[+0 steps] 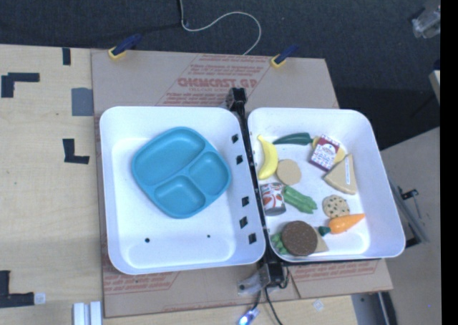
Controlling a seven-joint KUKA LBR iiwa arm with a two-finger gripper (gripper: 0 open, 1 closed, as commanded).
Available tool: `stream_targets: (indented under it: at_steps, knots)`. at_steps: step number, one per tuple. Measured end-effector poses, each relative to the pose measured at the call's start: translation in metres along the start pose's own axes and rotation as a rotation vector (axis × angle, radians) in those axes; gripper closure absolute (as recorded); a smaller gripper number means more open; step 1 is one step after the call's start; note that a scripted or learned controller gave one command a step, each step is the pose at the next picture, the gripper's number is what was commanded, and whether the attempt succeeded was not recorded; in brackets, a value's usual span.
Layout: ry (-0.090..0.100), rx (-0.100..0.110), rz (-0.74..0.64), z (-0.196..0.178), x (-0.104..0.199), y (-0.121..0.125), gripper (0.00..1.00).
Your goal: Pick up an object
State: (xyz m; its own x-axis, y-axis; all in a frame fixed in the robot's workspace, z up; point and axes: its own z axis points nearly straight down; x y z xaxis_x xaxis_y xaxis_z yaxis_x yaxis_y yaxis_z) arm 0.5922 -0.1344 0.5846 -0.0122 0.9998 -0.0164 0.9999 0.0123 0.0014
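The right bin holds several toy foods. A yellow banana lies at its left side beside a tan round cracker. A dark green pepper lies near the far wall. A red box and a sandwich wedge sit toward the right. A small can, a green pea pod, a cookie, a carrot and a brown burger fill the near part.
The left bin holds a blue divided plate. Both bins rest on a cardboard sheet held by clamps. A white cable runs across the dark floor behind.
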Motion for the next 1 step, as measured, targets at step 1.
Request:
stream_targets:
  at_steps: [1]
  knots:
    - [-0.001, -0.001, -0.001, -0.0102, 0.0005, 0.0005, 1.0]
